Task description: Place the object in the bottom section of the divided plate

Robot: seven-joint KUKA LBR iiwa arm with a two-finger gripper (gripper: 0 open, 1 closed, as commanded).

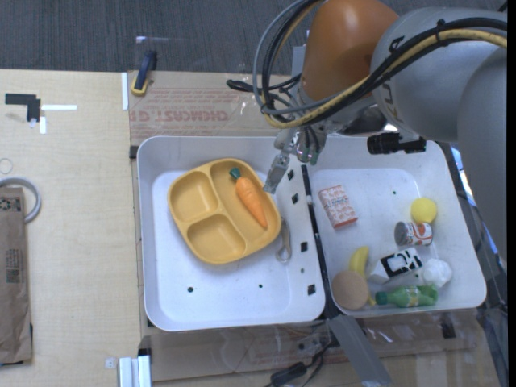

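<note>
I see the carrot lying in the long right-hand section of the yellow plate, green top toward the far rim, tip pointing down the tray. The plate sits tilted in the left bin. My gripper hangs just beside the plate's upper right rim, close to the carrot's top end; nothing is between the fingers, which look released and slightly apart. The arm comes in from the right, cables looped over its orange band. In the right bin I make out a small carton, a yellow ball, a can, a banana and a green bottle.
</note>
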